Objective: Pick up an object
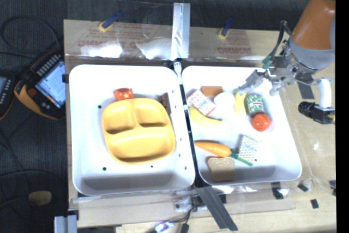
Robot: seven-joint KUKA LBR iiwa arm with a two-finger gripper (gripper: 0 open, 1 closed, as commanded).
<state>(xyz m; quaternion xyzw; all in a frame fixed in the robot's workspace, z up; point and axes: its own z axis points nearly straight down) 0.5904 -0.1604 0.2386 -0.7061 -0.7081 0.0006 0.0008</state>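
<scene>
Nearest the camera, in the right bin (283, 169), a slice of bread (220, 167) is lying by the front wall, with a carrot (214, 148) just behind it and a small checkered packet (247, 148) beside them. Further back, a banana (203, 117) is resting near the divider between the bins, touching a red-and-white carton (199, 101). A white round object (223, 99) is sitting near the middle, and a green bottle with a red cap (256, 110) is lying on its side to the right, next to a small yellow item (240, 102). A brown block (211, 90) is placed close to the back wall.

In the left bin (87, 172), a yellow divided tray (138, 129) is taking up the centre, with a red object (124, 94) touching its far edge and a dark item (164, 102) at its right corner.

The tool (267, 80) is being held over the back right of the right bin, above the bottle; its fingers are spread apart and nothing is being gripped between them.

Behind the bins, clear plastic sheeting (125, 35) is lying on the surface (316, 144).
</scene>
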